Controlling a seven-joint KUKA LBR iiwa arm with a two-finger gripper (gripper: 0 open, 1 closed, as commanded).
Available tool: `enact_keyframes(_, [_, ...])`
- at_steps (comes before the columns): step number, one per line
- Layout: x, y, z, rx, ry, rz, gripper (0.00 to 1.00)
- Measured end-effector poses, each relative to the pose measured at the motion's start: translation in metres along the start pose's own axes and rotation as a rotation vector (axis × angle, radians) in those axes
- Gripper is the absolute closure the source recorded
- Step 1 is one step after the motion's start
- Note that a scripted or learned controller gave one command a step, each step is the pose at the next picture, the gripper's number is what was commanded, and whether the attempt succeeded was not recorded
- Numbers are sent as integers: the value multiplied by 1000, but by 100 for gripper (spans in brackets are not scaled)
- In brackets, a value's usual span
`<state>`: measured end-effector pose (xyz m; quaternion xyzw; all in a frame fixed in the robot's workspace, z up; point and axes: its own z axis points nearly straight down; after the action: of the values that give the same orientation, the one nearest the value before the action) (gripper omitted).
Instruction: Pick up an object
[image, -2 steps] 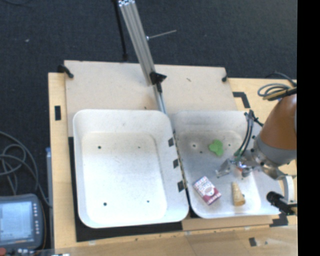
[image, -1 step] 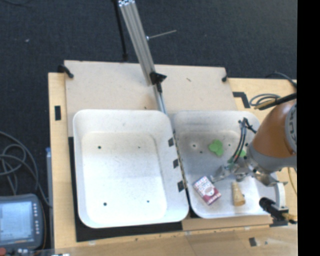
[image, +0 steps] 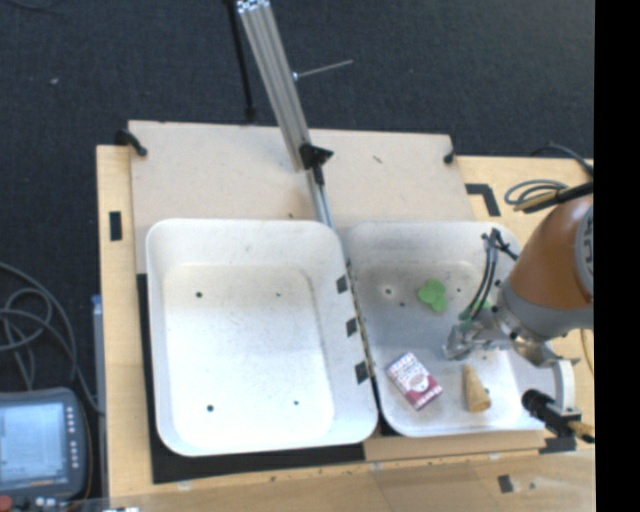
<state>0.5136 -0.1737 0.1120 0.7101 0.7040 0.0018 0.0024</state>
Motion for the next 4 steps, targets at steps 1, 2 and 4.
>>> enact_keyframes(1, [-1, 3, -43, -1, -1, -11, 100])
enact_keyframes(2, [-2, 6, -97, -3, -2, -12, 100])
enact_keyframes(4, [106, 17, -108, 2, 3, -17, 100])
